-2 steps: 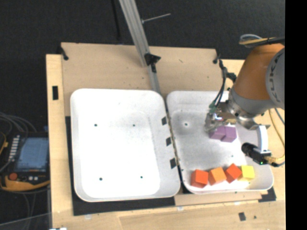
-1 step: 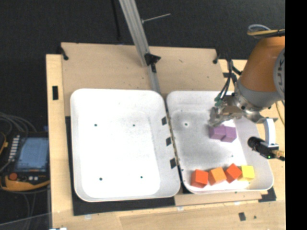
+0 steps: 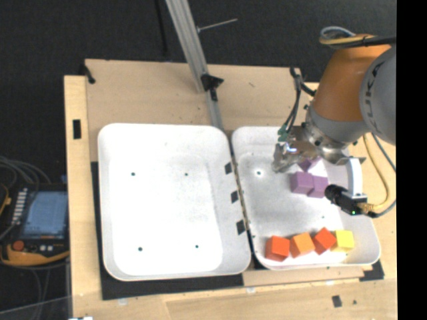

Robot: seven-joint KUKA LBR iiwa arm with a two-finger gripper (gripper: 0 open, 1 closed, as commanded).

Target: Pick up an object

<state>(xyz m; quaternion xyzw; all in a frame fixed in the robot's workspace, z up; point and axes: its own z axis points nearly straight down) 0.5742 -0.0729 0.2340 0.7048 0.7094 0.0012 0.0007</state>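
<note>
Right bin (image 3: 267, 185): purple block (image 3: 308, 182) half under arm (image 3: 347, 92).

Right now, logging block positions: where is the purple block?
The purple block lies in the right bin, just below the gripper, above the row of orange and yellow blocks.

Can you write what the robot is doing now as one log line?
gripper above right bin | purple blocks beside it | nothing seen held

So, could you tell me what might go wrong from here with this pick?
The gripper sits beside the purple blocks, not over them, so closing may catch nothing. The two purple blocks touch, so a grasp could nudge or drag both. The row of orange, red and yellow blocks lies against the right bin's near wall, leaving little finger room.
</note>
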